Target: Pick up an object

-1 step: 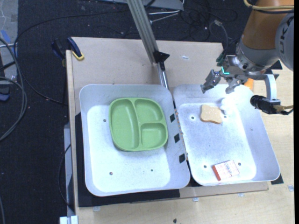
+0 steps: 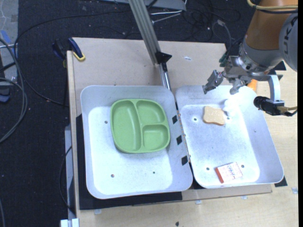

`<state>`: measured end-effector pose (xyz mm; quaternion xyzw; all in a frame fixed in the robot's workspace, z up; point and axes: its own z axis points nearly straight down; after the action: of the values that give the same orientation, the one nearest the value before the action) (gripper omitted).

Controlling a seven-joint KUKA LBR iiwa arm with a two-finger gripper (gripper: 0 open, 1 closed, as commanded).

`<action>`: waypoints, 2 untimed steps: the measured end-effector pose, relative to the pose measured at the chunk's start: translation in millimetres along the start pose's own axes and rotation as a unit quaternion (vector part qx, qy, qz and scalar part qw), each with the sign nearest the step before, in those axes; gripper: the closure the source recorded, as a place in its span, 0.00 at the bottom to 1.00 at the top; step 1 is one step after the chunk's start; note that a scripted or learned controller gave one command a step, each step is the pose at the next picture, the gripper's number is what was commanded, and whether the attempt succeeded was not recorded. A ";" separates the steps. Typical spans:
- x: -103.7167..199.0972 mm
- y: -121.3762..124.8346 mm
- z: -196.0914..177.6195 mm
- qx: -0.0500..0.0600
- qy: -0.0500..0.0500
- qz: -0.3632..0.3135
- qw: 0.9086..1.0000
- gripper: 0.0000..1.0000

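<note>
While the gripper (image 2: 224, 83) hangs open and holding nothing above the far edge of the right bin (image 2: 265, 148), the bread slice (image 2: 214, 116) and small red packet (image 2: 229, 172) lie unpicked inside, so the pick is not yet begun.

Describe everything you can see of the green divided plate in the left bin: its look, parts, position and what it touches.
The green divided plate, a rounded square of matte, plastic-looking material, lies flat and upright in the upper middle of the shallow white left bin. Raised ridges split it into three compartments: one long section on its left side, two smaller ones on its right. All three look bare. It rests only on the bin floor, apart from the walls.
</note>
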<state>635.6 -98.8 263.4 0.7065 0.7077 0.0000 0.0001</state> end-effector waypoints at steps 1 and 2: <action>-6.9 6.7 52.9 0.002 0.000 0.001 1.000 0.00; -4.8 13.5 99.9 0.002 0.000 0.000 1.000 0.00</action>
<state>649.2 -103.6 163.5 0.7066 0.7076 -0.0017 -0.0013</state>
